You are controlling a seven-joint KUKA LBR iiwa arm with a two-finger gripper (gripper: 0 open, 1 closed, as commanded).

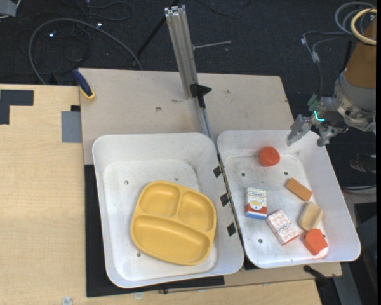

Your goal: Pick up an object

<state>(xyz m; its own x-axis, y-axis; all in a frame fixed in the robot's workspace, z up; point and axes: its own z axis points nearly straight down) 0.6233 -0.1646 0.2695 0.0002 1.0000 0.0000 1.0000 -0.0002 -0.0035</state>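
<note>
My gripper (310,133) hangs above the far right corner of the right bin (343,250), open, with nothing between its fingers. Just left of and below it lies a red round object (270,156). Further toward the front of that bin lie an orange-brown block (298,189), a tan bread-like piece (310,215), a red-orange block (315,241), a small white carton with red and blue print (256,203) and a white and pink box (282,226).
The left bin (108,170) holds a yellow divided plate (174,222). A metal post (184,49) stands behind the bins, near the middle. Cables lie on the dark floor at the back. A wooden panel (32,202) borders the left side.
</note>
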